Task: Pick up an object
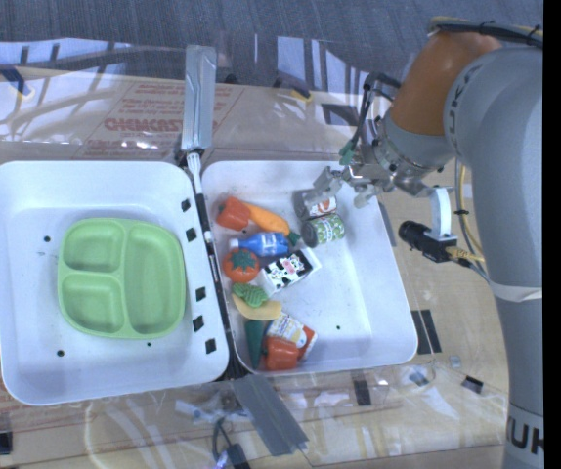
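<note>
Looking at my gripper [331, 186], I see it low over the right bin [383, 291], its tips just above a small can [323, 229] at the top of the toy pile; I cannot tell its state. Below lie a carrot [251, 215], a blue bottle [264, 244] and a cow-print carton [288, 271]. A green divided plate [122, 277] sits in the left bin [26, 360].

A single fixed camera looks down at a slant from above the bench, far enough to take in both the left bin [7, 262] and the right bin [373, 291], with the arm [496, 115] entering from three o'clock.
</note>
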Action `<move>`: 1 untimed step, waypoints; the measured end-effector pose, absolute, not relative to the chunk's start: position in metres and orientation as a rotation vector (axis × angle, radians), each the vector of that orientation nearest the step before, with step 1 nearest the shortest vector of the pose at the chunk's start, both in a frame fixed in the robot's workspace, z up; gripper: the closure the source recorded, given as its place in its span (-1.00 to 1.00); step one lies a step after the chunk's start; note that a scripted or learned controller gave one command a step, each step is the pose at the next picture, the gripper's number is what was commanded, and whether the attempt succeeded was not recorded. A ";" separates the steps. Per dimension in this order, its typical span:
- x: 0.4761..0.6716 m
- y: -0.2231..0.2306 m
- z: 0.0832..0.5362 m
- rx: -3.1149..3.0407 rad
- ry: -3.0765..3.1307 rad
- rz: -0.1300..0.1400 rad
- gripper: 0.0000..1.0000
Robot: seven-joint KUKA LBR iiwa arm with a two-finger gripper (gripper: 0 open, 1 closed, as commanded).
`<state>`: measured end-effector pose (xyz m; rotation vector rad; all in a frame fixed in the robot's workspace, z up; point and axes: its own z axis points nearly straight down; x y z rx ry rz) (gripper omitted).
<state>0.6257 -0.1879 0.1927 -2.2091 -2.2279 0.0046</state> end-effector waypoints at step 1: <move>0.645 -0.207 0.092 -2.063 -2.367 0.002 -1.00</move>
